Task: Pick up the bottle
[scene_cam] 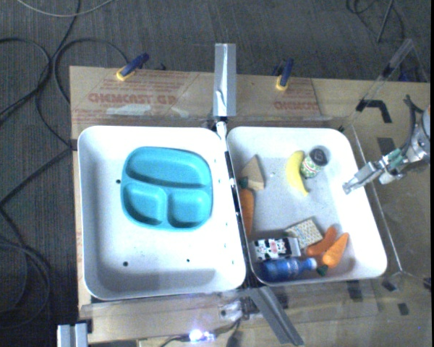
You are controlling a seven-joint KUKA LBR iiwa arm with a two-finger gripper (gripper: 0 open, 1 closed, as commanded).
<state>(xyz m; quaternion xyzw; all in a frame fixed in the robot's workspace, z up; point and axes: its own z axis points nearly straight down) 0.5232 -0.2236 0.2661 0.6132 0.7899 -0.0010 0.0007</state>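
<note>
Camera view: the blue plastic bottle (288,268) lies on its side along the right white bin's (367,231) near wall, long axis left-right. The hand (353,184) hovers at the bin's right rim, well apart; its opening cannot be determined.

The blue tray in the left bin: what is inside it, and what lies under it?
The blue tray has three compartments with nothing visible inside. It rests on the left bin; the floor beneath it is covered.

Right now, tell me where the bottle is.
The blue bottle lies on its side along the right bin's near edge, just below the small box and left of the carrots.
</note>
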